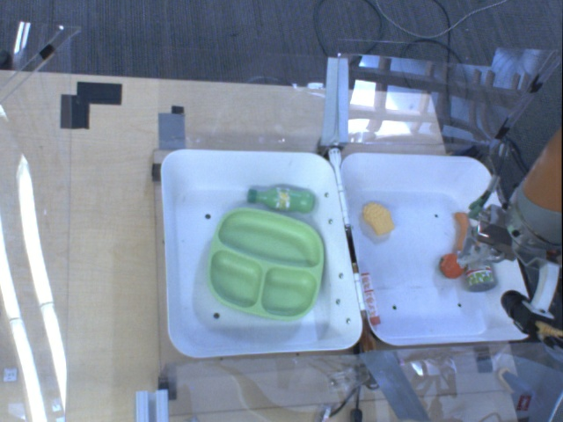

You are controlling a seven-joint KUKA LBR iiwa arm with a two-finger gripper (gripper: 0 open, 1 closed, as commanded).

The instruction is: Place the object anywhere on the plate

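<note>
Two bins sit side by side on the bench. In the left bin (176, 236) a plate (264, 262) lies near the middle, with a bottle (281, 199) lying on its side just behind it. In the right bin (413, 315), a corn cob (377, 219) lies toward the left, well apart from a carrot (461, 228), a tomato (451, 266) and a small can (480, 279) clustered at the right under the gripper (482, 244).

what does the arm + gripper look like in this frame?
The arm enters at the right edge: an orange band over a grey segment, rounded in shape. Below it the gripper is a small cluster of metallic grey and dark parts with a bit of green on it. A black rounded piece sits lower at the edge. No markings legible.
</note>
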